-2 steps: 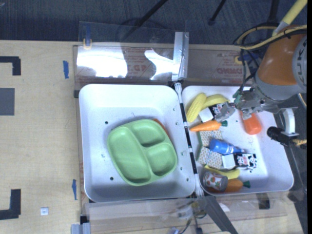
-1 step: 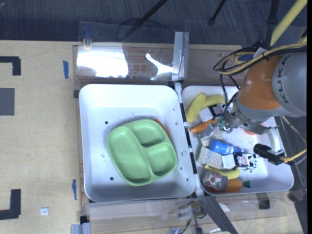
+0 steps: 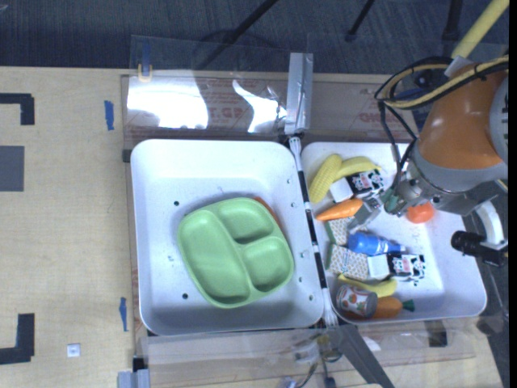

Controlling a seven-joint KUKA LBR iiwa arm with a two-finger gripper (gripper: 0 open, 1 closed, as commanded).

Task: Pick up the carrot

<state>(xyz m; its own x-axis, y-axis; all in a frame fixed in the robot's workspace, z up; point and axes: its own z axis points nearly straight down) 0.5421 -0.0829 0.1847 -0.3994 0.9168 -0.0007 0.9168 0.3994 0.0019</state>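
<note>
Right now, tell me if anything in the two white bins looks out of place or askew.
The green three-compartment plastic plate lies alone in the left white bin, turned askew to its walls. Toys are crowded in the right white bin, with the orange carrot near the divider.

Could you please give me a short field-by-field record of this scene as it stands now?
left bin: holds a green divided plate
right bin: crowded with toy food and small packets
carrot: lies near the right bin's left wall, below the banana
gripper: low over the right bin, just right of the carrot
carrot held: no
</note>
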